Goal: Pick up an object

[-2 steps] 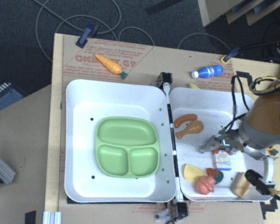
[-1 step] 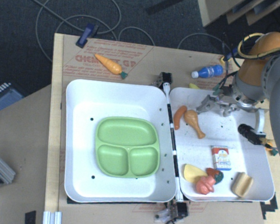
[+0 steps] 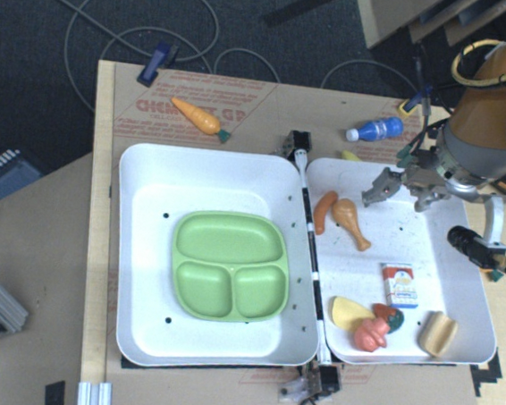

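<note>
My gripper [image 3: 405, 193] hovers over the far part of the right bin [image 3: 458, 300], fingers spread open with nothing between them. Just left of and below it lie an orange sausage [image 3: 324, 211] and a tan chicken drumstick [image 3: 352, 223], side by side. Nearer the front of the same bin are a small red and white carton [image 3: 400, 285], a yellow piece [image 3: 344, 311], a pink and red toy [image 3: 373, 331] touching it, and a tan bread slice [image 3: 438, 333].
The left bin [image 3: 147, 186] holds a green divided plate [image 3: 228, 265]. Behind the bins, on the board, lie a toy carrot [image 3: 199, 116], a blue bottle [image 3: 376, 130] and a blue clip [image 3: 155, 64]. A black clamp [image 3: 298, 144] sits between the bins.
</note>
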Tool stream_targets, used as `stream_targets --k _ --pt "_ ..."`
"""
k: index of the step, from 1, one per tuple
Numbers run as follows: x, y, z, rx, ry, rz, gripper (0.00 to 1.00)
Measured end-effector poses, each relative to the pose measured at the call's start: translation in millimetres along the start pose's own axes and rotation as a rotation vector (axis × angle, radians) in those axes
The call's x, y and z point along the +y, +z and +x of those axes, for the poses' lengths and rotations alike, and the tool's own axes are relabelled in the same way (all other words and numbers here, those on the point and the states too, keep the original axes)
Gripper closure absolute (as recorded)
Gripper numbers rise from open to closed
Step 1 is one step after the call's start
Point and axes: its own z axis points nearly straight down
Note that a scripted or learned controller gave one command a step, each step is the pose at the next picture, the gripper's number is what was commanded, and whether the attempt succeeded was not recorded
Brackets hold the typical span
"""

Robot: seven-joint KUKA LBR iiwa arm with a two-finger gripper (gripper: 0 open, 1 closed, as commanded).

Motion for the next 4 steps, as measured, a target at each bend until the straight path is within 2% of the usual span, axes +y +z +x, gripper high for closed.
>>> stream_targets --k 1,4 --pt "27.5 103.2 22.6 -0.003 0.003 0.004 0.00" --pt "27.2 104.7 22.0 -0.002 0.001 0.006 0.00"
